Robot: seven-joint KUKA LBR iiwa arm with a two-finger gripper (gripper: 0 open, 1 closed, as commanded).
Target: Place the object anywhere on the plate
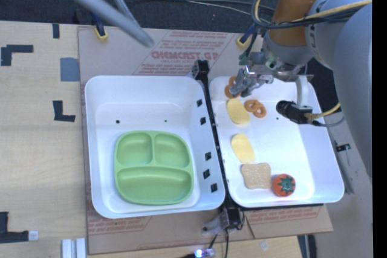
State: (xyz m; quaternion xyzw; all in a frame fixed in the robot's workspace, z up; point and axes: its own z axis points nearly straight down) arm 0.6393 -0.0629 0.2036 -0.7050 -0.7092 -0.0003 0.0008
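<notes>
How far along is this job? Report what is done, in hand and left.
Done: nothing yet; the green plate in the left bin carries no food. In hand: the gripper is low at the far end of the right bin, over a brown piece. Left: all of the transfer; pretzel, two yellow pieces, bread slice and tomato lie in the right bin.
</notes>
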